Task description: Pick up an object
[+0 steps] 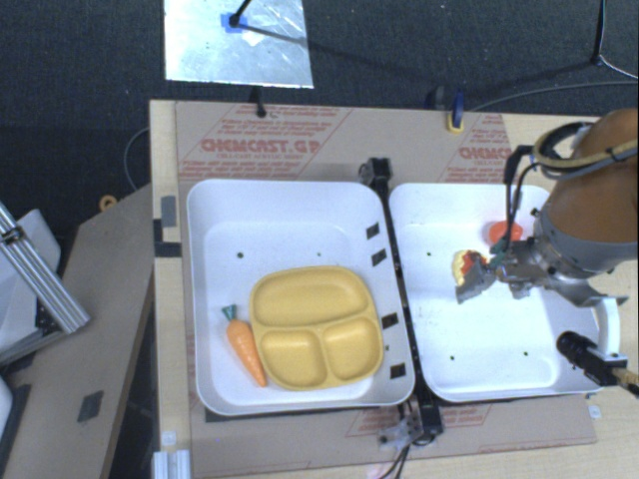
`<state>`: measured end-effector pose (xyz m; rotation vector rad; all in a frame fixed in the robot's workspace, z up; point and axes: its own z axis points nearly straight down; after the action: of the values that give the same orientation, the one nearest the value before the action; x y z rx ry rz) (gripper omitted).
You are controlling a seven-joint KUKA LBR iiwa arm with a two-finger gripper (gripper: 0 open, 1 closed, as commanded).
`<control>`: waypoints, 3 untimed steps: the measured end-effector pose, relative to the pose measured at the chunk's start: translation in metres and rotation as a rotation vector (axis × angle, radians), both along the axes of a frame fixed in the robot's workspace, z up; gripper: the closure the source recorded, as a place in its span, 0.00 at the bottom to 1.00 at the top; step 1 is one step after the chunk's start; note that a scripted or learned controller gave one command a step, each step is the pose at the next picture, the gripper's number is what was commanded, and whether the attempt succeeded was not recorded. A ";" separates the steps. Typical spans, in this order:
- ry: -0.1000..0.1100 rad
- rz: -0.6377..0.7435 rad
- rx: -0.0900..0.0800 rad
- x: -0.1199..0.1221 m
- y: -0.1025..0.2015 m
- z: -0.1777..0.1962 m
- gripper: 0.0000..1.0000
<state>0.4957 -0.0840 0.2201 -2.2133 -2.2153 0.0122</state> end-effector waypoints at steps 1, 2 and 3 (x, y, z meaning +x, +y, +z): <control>-0.013 0.003 -0.001 0.003 0.000 0.006 0.00; -0.008 -0.001 0.000 -0.004 -0.007 -0.050 0.00; -0.010 0.000 0.000 -0.008 -0.005 -0.092 0.00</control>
<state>0.4874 -0.0892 0.1277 -2.2184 -2.2204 0.0014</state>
